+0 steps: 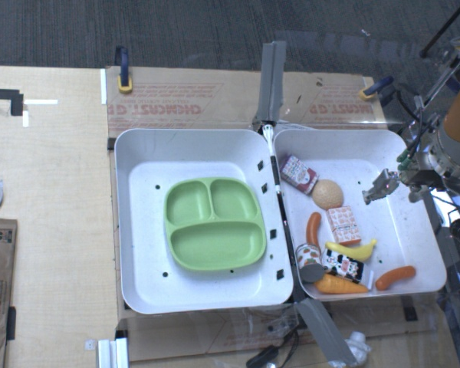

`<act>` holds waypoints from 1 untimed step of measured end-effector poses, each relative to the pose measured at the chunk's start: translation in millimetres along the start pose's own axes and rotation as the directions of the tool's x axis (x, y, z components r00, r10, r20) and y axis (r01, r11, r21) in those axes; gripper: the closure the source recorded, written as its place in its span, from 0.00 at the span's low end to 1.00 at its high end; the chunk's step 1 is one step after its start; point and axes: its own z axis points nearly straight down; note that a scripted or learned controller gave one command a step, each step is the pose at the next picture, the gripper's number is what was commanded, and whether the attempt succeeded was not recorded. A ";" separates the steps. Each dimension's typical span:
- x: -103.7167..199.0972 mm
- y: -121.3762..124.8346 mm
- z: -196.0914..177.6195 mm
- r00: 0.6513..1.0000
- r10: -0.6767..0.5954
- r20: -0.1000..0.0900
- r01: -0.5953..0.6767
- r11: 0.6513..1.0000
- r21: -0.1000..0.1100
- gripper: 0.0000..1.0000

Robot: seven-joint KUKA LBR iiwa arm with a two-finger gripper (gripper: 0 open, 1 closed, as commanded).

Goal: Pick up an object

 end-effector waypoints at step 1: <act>19.5 -1.8 140.4 1.000 0.029 -0.001 -0.029 1.000 0.001 0.00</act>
